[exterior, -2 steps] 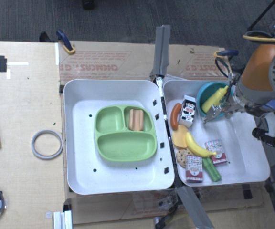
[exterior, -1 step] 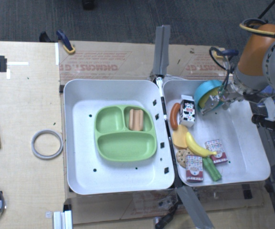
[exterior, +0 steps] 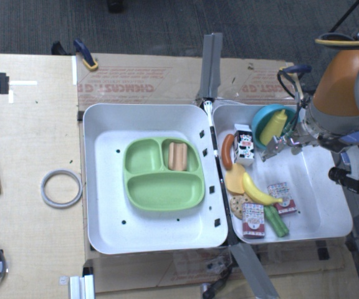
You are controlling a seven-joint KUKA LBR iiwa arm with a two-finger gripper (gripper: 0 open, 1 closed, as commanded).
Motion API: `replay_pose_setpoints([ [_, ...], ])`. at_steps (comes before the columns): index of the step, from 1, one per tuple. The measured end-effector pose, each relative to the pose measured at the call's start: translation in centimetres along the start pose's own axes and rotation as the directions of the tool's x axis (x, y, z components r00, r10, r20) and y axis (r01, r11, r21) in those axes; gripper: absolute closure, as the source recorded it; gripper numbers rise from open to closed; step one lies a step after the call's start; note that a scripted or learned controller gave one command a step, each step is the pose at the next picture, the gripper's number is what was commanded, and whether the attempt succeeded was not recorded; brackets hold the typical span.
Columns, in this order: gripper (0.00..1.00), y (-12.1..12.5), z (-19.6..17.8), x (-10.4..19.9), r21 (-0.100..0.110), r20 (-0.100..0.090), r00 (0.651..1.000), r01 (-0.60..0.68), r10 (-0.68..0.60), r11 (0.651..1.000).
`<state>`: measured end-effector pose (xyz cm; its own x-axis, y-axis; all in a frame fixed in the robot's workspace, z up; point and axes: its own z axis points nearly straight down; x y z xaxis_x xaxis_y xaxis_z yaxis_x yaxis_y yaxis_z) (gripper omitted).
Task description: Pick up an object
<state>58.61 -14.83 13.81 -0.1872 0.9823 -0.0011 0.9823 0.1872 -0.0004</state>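
- Your arm (exterior: 348,86) reaches in from the right over the right bin (exterior: 320,220), its end effector (exterior: 278,144) low near that bin's back left part.
- You cannot tell from this angle how the end effector stands; nothing shows between its tips.
- Just beside it you see a teal bowl (exterior: 263,122) tilted on edge, with something yellow (exterior: 277,123) inside.
- Along the bin's left side lie a red sausage (exterior: 228,151), a milk carton (exterior: 245,147), a banana (exterior: 258,192), a cookie (exterior: 236,207), a small red box (exterior: 253,222) and a green vegetable (exterior: 277,222).
- The left bin (exterior: 105,185) holds a green tray (exterior: 164,174) with a hot dog (exterior: 177,156) in its back right compartment.
- On the bench (exterior: 23,129) to the left lies a tape ring (exterior: 61,187).
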Motion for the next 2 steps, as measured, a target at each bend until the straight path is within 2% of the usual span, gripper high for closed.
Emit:
replay_pose_setpoints([
  [1, 0.00, -5.9, 4.7, 5.2, 0.002, -0.001, 1.000, -0.026, 0.026, 1.000],
  [2, 0.00, 4.4, 4.6, 1.4, 0.000, 0.001, 0.996, -0.084, 0.084, 0.996],
])
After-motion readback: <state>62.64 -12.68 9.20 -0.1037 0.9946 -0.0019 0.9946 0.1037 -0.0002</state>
